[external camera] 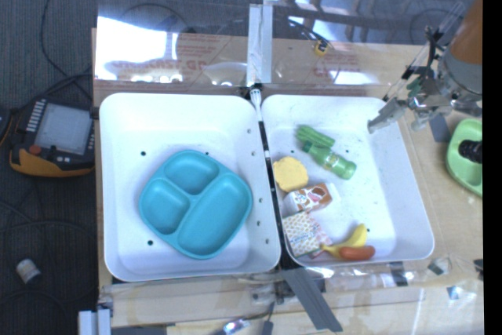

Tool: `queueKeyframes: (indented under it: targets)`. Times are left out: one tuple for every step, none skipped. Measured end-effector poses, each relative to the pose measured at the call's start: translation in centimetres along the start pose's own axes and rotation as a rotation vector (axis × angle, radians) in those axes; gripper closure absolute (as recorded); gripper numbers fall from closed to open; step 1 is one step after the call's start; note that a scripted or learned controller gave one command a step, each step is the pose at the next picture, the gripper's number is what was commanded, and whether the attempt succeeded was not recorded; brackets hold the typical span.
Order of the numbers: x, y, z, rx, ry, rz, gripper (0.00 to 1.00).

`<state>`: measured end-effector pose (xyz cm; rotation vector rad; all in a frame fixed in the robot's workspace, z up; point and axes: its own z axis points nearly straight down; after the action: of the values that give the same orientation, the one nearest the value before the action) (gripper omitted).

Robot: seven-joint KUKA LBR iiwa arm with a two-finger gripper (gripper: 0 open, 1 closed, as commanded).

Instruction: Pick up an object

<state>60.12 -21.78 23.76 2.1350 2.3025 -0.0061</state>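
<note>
The end effector (390,115) hangs over the upper right corner of the right bin (408,192), near its rim; whether it is spread or closed I cannot tell, and nothing shows in its grip. The candidates all lie in that bin's left half: a green bottle (326,153) lying on its side nearest the arm, a yellow round piece (289,173) below it, a small printed carton (307,199), a patterned packet (303,232), and a banana (354,238) touching a red sausage-like toy (357,253). The likely trouble is crowding (carton, packet and yellow piece sit almost against each other and the dividing wall), so a descent there could nudge neighbours or catch the rim. The bottle could roll away from closing tips. The left bin (118,169) holds a blue divided plate (196,204).
</note>
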Motion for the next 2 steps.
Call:
queueKeyframes:
  targets:
    - [3.9,2.0,7.4,0.0,0.003,-0.195,0.0]
    - [7.9,1.3,14.7,-0.009,-0.003,-0.34,0.0]
